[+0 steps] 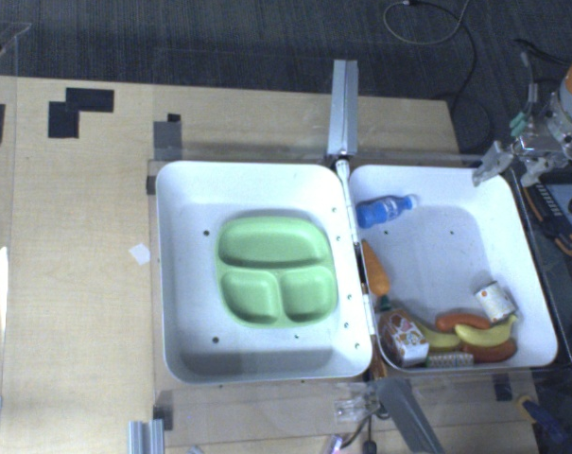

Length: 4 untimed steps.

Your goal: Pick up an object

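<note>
Hovering at the frame's upper right, the gripper [512, 154] (jaw state unclear) should descend squarely over the blue bottle [384, 210], lying well apart

Divided tray [276, 270] in left bin [182, 282]; bottle [384, 210], carrot [375, 272], banana [484, 331] in right bin [536, 301].

A single fixed camera hangs above the desk [68, 253] and looks down at a slant, far enough back to take in both white bins whole. The left bin [186, 282] sits near the middle of the frame, the right bin [512, 253] toward the right side. Dark floor [219, 17] runs along the top, and the arm [555, 126] enters at the upper right.
</note>
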Each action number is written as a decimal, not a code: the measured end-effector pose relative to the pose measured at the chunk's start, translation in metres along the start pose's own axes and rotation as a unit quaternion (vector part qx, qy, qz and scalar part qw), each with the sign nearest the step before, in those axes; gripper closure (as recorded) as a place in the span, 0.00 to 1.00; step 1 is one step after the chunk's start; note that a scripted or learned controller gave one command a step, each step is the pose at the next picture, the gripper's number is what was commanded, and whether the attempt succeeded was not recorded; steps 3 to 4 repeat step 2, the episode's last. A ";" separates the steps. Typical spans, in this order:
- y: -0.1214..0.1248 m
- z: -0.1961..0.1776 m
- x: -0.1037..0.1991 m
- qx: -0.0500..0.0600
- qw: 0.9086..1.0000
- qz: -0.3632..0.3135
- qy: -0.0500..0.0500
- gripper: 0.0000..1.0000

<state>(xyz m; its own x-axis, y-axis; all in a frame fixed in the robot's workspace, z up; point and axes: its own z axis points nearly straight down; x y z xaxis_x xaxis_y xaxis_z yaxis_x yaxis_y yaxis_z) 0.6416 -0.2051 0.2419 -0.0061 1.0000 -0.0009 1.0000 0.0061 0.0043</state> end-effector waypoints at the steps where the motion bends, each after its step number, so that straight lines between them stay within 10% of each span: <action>1: 0.002 -0.012 0.001 -0.002 1.000 -0.004 -0.001 1.00; 2: -0.014 -0.135 0.038 -0.001 0.995 0.097 -0.001 1.00; 4: -0.014 -0.135 0.038 -0.001 0.995 0.097 -0.001 1.00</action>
